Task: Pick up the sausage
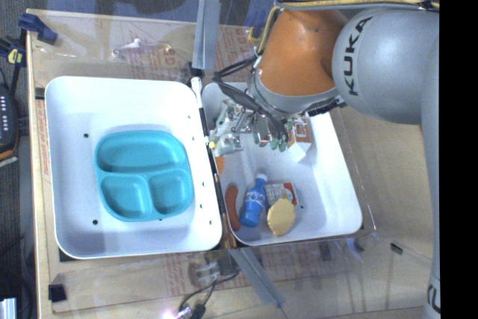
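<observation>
The sausage (232,206) is a short reddish-brown link lying lengthwise against the left wall of the right bin (340,183), near its front. My gripper (245,129) hangs over the back left part of that bin, well behind the sausage and apart from it. The grey arm with its orange band (299,48) covers the back of the bin.
A blue bottle (255,200) lies right beside the sausage, with a yellow round item (281,217) and a small packet (287,192) next to it. A white piece (299,152) sits under the wrist. The left bin (67,101) holds a blue divided tray (143,174).
</observation>
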Robot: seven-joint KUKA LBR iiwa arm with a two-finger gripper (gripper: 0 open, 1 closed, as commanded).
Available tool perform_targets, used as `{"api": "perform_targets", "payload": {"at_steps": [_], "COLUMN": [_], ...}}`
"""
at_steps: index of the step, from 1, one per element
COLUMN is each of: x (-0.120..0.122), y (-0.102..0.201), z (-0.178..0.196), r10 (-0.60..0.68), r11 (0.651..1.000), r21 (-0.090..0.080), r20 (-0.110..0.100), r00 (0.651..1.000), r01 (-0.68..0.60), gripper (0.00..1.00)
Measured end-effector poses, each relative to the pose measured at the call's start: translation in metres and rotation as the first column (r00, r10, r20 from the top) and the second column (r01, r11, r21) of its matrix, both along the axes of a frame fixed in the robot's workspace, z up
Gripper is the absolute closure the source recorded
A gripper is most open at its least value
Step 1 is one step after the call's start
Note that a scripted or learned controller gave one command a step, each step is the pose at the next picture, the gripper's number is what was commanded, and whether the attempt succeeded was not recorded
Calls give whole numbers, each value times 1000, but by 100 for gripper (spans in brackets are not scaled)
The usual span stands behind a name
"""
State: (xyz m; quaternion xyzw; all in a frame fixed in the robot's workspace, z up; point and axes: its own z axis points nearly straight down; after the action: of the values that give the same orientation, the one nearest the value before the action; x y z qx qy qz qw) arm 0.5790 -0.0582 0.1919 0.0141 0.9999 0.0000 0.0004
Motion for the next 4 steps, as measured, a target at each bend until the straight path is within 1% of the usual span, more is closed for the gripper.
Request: {"api": "perform_targets", "payload": {"at_steps": [1, 2, 3, 4], "x": [-49, -73, -33, -66], "y": [-9, -30, -13, -116], "z": [0, -50, 10, -80], "r10": [193, 297, 631, 789], "r11": [981, 955, 776, 614], "r21": [0, -12, -1, -2], "r20": [-3, 4, 2, -1], "r00": [981, 955, 776, 614], "r01": [-193, -297, -631, -789], "gripper": [100, 100, 100, 100]}}
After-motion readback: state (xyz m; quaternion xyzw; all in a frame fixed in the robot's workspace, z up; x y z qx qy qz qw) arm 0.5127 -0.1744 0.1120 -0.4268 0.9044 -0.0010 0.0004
